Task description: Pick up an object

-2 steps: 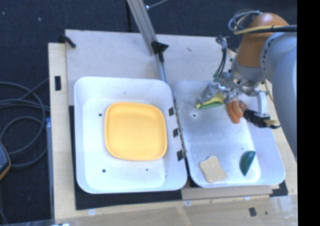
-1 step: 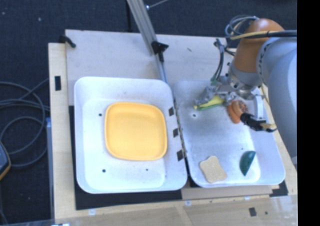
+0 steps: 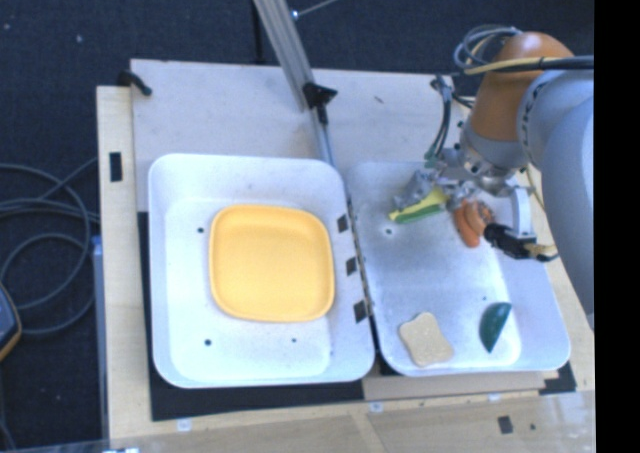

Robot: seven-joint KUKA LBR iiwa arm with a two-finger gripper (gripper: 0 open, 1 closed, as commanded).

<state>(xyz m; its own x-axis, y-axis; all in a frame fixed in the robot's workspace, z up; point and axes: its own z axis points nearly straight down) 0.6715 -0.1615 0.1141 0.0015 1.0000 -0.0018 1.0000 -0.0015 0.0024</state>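
My gripper (image 3: 428, 189) hangs low over the far part of the right bin (image 3: 420, 276), under the orange-banded wrist. A yellow-green, banana-like piece (image 3: 411, 209) lies right at its tip, touching or nearly touching it. Whether the piece is gripped is hidden by the wrist. An orange lumpy object (image 3: 470, 223) sits just to the right of the gripper. A tan bread-shaped slice (image 3: 427, 338) and a dark green leaf-shaped piece (image 3: 494, 325) rest near the bin's front edge.
The left bin (image 3: 180, 191) holds a square yellow plate (image 3: 271, 262). A slanted metal pole (image 3: 285, 36) rises from the divide between the bins at the back. The arm's grey body covers the right bin's far right corner.
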